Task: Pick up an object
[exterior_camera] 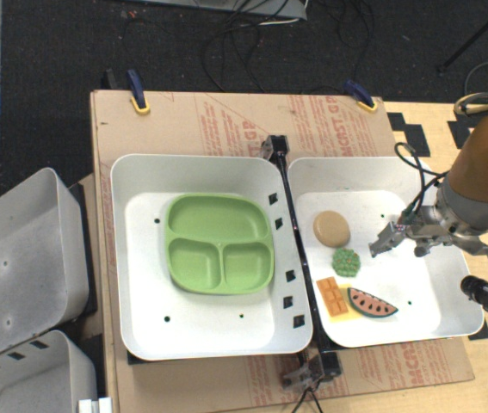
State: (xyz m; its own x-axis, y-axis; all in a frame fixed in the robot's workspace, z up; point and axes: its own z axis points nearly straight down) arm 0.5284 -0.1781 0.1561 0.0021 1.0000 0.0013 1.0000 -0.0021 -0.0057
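The brown cardboard-covered bench (pixel 200 119) carries two shallow white plastic bins side by side. The left bin (pixel 132 231) holds a light green plastic tray (pixel 219 243) with three compartments, which lies flat near its middle. The right bin (pixel 450 308) holds four small things. The grey arm with an orange band (pixel 483 175) enters at 3 o'clock of the view and hangs over the right half of this bin.

The gripper (pixel 387 239) points toward 9 o'clock; whether it is spread or pressed together I cannot tell, and nothing shows in it. A round tan cookie-like disc (pixel 332 228) lies at 10 o'clock from the gripper. A bumpy green broccoli-like toy (pixel 346 262) lies at 8 o'clock from it, near the tip. A red watermelon slice toy with green rind (pixel 372 304) lies at 6 o'clock. An orange waffle-like rectangular block (pixel 332 297) lies just beside the slice, at 9 o'clock from it.
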